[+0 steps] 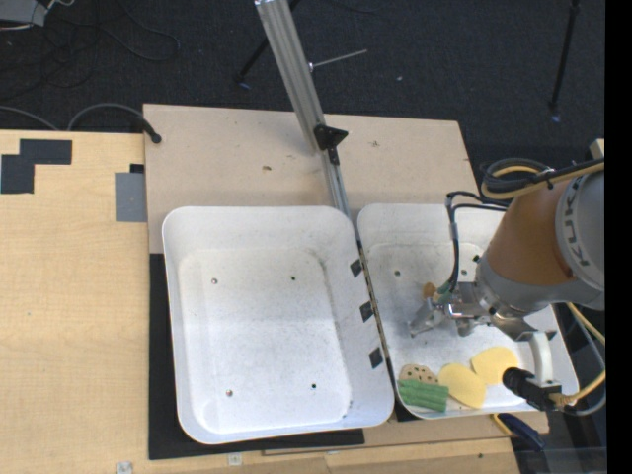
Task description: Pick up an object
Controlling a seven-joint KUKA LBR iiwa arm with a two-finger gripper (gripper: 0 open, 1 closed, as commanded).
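Near bin's front rim (434,412), green block (424,395) lying crosswise.

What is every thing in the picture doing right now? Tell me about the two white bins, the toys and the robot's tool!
Left bin: sits flat on the bench.
Right bin: holds the objects, all near its front edge.
Green block: lying flat at the front edge.
Yellow pieces: lying side by side, touching.
Spotted brown piece: lying flat beside the green block.
Tool: low inside the right bin, behind the objects; open or shut is hard to tell.
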